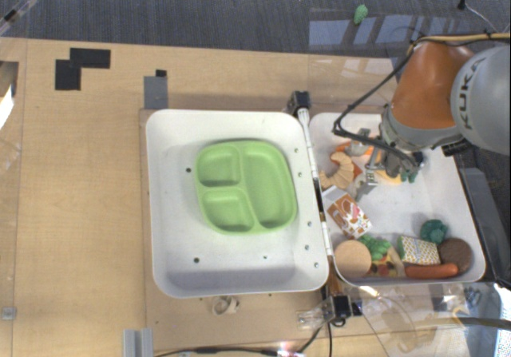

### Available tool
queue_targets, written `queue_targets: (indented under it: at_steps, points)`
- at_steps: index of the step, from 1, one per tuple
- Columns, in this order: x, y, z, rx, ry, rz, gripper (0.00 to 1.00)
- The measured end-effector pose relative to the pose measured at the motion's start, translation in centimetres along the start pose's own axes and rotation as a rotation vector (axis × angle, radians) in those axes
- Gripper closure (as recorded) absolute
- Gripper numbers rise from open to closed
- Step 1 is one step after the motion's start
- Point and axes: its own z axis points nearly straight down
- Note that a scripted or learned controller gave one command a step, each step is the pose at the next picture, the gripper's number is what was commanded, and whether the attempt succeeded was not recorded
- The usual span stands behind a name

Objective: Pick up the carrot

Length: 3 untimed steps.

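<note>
The carrot [370, 157] shows as a small orange piece in the upper left part of the right bin [467, 212], mostly hidden under the gripper. My gripper [374, 173] hangs low right over it, below the grey and orange wrist [427, 96]. Whether anything is held between the jaws is hidden. Another orange scrap [344, 148] lies just left of the gripper.
Tan bread-like pieces [343, 172] lie beside the gripper. A small printed carton [349, 216], a round bun [353, 258], green broccoli [376, 247], a sausage [431, 271] and a brown cookie [456, 251] crowd the bin's front. The left bin [172, 267] holds a green divided plate [243, 186].
</note>
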Motion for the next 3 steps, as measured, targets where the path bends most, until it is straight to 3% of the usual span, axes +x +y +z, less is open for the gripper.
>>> queue_targets:
  at_steps: [1,2,3]
  points:
    - [-3.3,-1.2,0.1,-0.009,0.033,0.083,0.00]
    - [-4.3,-1.2,-1.7,-0.004,-0.013,0.079,1.00]
    - [-3.7,-5.7,-15.2,0.006,-0.013,0.002,1.00]
